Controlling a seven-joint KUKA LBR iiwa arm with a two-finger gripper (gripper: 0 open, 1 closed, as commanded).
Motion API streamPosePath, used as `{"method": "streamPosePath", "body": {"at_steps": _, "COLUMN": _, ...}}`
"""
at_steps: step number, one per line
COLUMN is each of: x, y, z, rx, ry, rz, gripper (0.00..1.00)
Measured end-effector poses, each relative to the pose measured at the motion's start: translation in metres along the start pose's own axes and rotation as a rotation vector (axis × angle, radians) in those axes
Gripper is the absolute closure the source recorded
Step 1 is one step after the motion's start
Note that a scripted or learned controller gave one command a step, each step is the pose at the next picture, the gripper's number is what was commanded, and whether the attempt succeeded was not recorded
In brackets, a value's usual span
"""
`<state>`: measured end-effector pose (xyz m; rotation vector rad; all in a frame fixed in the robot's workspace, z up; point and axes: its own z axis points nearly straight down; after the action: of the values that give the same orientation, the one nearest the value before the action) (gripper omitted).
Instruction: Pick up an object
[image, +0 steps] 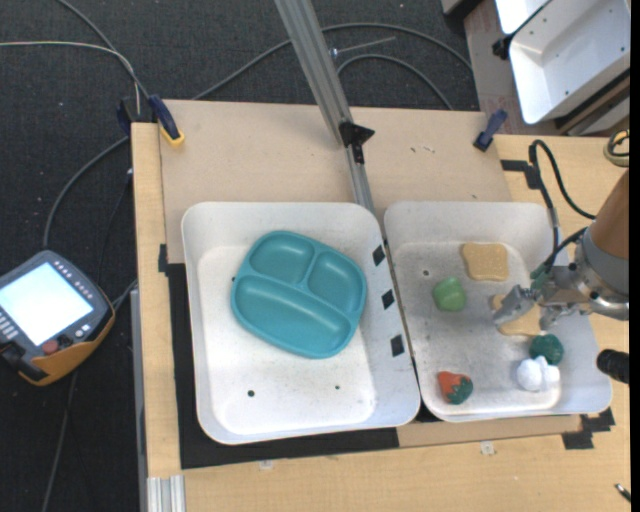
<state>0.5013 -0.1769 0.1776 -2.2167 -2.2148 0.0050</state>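
The gripper (520, 305) hovers low in the right bin (420, 300) over a tan piece (518, 325) (partly hidden); whether it is spread or pressed together cannot be told. A toast slice (486, 261) lies behind it, a green object (449, 294) to its left, and a teal-and-white toy (540, 362) in front of it.

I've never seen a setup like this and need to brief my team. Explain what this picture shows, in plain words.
One camera fixed above a bench looks down at a slant. The grey arm entering from the right is a robot; its end effector hangs over the right bin. That bin holds a tan slice, a green ball, a red-and-green piece, a white toy and a dark green piece. The left bin holds a teal tray. I cannot tell whether anything is held.
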Motion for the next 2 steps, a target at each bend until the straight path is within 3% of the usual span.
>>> {"method": "streamPosePath", "body": {"at_steps": 2, "x": -0.001, "y": 0.001, "z": 0.092, "rx": -0.009, "ry": -0.002, "rz": 0.0, "gripper": 0.0}}
